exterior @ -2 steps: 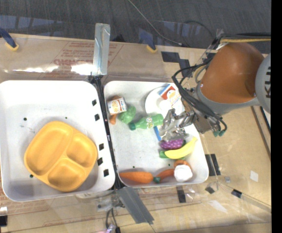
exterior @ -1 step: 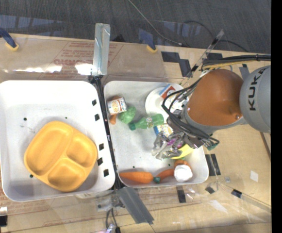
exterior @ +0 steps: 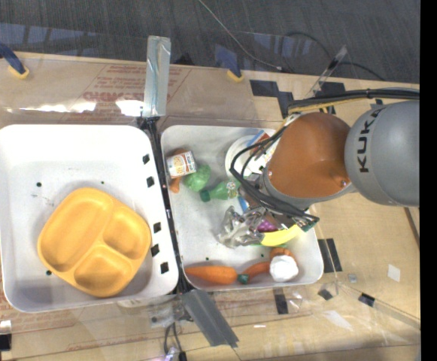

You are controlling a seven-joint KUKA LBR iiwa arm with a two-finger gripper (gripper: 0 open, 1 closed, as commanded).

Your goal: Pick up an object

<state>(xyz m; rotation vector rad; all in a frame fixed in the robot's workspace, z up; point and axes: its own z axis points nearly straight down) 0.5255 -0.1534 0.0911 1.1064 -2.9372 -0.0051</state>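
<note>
Arm low over the right bin (exterior: 203, 138), tool (exterior: 241, 228) down among the toys.

The tool's metal end sits near the middle of the right bin, but how far it is open, and whether it has hold of anything, cannot be made out, since the orange band (exterior: 308, 164) and cables cover much of it. Just right of the tool lies a yellow piece (exterior: 282, 236), seemingly touching it. Toward the bin's near wall lie a carrot (exterior: 212, 275), a smaller carrot (exterior: 257, 270) and a white piece (exterior: 283, 268). Toward the far wall sit a green toy (exterior: 201, 180) and a small can (exterior: 180, 163); a white dish (exterior: 242, 150) is partly under the arm. The left bin (exterior: 22, 145) holds a yellow tray (exterior: 94, 241).
</note>
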